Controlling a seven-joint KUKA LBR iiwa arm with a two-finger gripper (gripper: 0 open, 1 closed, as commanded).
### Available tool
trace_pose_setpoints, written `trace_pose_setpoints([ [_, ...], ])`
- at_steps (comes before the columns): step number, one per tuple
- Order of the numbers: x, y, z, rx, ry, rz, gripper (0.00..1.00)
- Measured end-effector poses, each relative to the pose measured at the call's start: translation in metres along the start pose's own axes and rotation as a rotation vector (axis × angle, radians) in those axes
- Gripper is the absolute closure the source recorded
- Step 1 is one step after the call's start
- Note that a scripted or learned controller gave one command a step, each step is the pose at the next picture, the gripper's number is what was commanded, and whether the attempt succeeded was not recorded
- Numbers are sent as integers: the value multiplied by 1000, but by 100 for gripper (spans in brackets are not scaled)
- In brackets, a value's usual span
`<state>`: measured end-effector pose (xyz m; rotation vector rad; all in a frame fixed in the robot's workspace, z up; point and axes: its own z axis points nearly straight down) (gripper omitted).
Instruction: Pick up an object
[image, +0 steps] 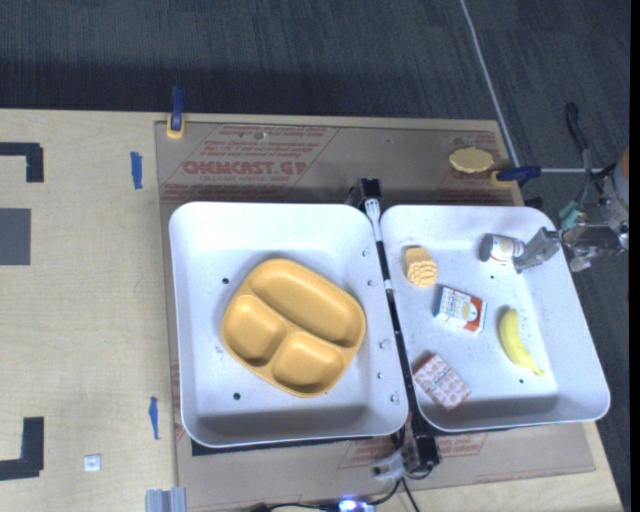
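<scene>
1. My claw (548, 247) sits at the right bin's (580, 400) far right edge, beside the small can (500, 247); I cannot tell its state.
2. I centre over the can, then descend slowly.

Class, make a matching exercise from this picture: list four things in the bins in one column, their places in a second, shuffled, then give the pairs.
Things:
1. yellow three-compartment plastic tray
2. yellow toy banana
3. yellow toy corn piece
4. red-and-white checked packet

Places:
A. right bin, near its right wall
B. right bin, front left corner
C. left bin, middle
D. right bin, back left

Pairs: 1-C, 2-A, 3-D, 4-B
</scene>
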<state>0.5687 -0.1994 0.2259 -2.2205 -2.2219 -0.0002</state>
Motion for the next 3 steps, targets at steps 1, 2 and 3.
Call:
trace_pose_setpoints([
  [1, 8, -76, 131, 0, 0, 1, 0],
  [2, 8, -75, 121, -5, -3, 2, 100],
  [3, 101, -54, 61, -3, 0, -2, 100],
])
